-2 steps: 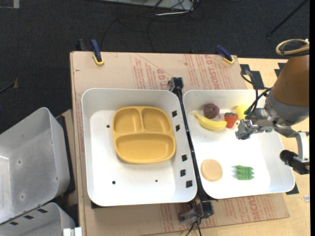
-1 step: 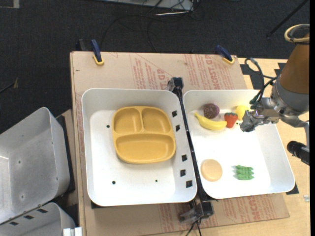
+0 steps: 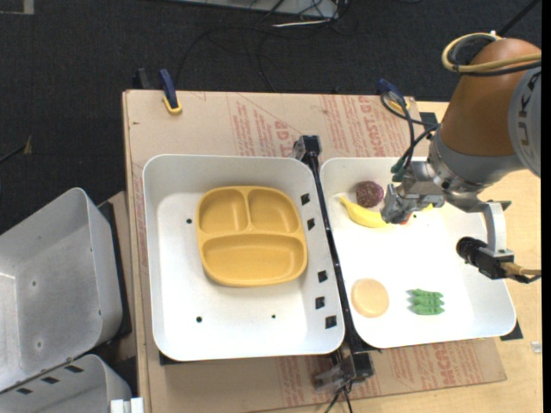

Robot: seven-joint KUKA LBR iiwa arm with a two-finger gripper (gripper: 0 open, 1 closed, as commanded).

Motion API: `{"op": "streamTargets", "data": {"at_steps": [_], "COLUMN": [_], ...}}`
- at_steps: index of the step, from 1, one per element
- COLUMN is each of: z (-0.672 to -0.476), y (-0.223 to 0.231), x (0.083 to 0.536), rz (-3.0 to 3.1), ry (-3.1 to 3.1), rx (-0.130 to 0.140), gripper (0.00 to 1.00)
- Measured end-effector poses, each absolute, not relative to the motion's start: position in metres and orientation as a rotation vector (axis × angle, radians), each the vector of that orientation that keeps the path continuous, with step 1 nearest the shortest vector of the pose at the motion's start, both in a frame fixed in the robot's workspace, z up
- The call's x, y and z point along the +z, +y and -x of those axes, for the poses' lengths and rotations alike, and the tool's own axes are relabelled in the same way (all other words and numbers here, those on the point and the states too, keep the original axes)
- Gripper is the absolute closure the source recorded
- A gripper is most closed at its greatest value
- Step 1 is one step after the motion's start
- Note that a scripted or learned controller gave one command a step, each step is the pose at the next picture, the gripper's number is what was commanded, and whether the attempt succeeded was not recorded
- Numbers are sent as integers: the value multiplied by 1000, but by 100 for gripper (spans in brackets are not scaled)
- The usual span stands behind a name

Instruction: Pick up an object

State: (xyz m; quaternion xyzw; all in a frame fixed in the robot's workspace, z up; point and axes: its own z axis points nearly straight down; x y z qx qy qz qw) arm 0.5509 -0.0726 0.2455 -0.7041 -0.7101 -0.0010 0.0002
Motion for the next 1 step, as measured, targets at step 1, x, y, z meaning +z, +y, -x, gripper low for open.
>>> {"op": "streamTargets", "data": {"at_steps": [1], "z": [-572], "y": [-23], "x": [252], "rz": [2212], "ry": [-2231], "rx": [-4], "gripper": [100]}}
